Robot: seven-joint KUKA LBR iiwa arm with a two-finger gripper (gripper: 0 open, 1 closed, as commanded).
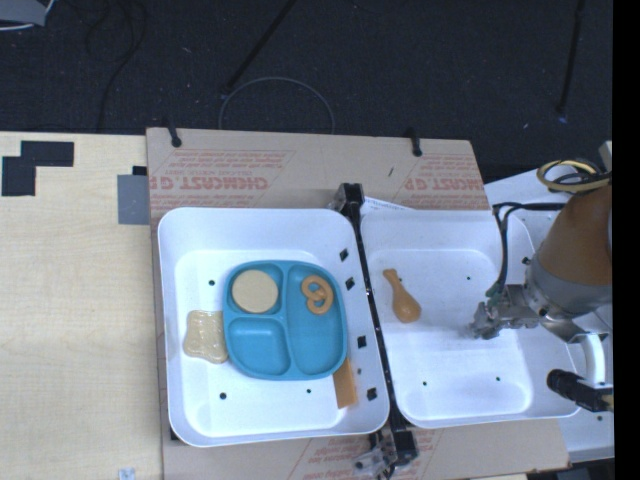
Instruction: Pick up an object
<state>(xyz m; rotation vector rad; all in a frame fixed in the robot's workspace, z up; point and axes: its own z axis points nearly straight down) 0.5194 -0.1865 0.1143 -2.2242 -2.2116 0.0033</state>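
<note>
Task thing: the small brown toy (403, 297) looks like the best thing to pick up. It lies flat on the floor of the right bin (450, 413), a bit left of the middle, with its thin end pointing up and left.

Why that one: it lies alone with bare white floor all around, so I think the fingers could come down on both sides of it.

Left bin (175, 268): this one is more crowded. A blue tray (285, 343) sits in the middle of it.

On the tray: a round tan cookie (254, 291) fills one top hole and a pretzel (317, 294) fills the other. They sit low in their holes, so I think they would be harder to grab.

Beside the tray: a pale bumpy cracker (205, 336) touches the tray's left edge. A thin brown stick (344, 384) peeks out from under its lower right corner.

Arm: it reaches in from the right and bends down over the right bin's right side. The orange band (582, 236) sits above the wrist.

Gripper (487, 324): it hangs low near the right wall of the right bin, apart from the brown toy. Nothing lies right under it.

Fingers: they are too small and dark here. I cannot tell if they are wide or narrow, and I see nothing between them.

How far along: nothing is picked up yet. I think the gripper needs to go left to be over the toy.
</note>
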